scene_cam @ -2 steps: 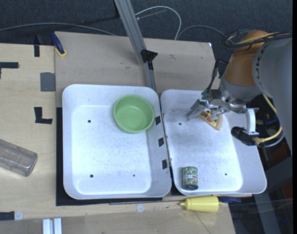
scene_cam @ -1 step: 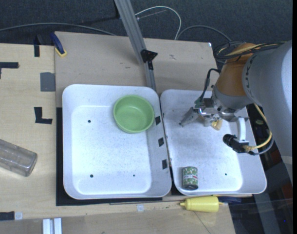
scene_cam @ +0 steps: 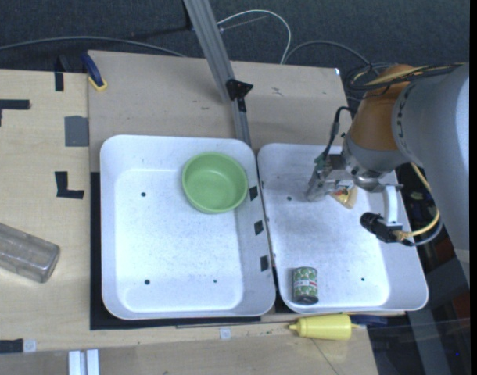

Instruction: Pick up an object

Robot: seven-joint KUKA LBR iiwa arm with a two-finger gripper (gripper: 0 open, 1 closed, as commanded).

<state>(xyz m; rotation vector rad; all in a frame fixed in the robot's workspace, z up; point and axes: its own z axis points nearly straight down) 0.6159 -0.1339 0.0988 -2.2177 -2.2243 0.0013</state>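
Note:
A green bowl (scene_cam: 215, 182) rests upright in the left bin (scene_cam: 129, 280), near its far right corner. A small green can (scene_cam: 304, 284) lies in the right bin (scene_cam: 379, 283), close to its front wall. My gripper (scene_cam: 323, 183) hangs low over the far part of the right bin, well behind the can. A small tan and yellow object (scene_cam: 346, 198) lies just to the gripper's right, partly hidden by the wrist; whether the gripper touches it cannot be told.
A yellow bottle (scene_cam: 324, 327) lies on the bench in front of the right bin. A clear plastic cylinder (scene_cam: 19, 250) lies at the far left. A slanted metal pole (scene_cam: 213, 49) comes down to the bins' far edge. Cables (scene_cam: 395, 229) trail beside the arm.

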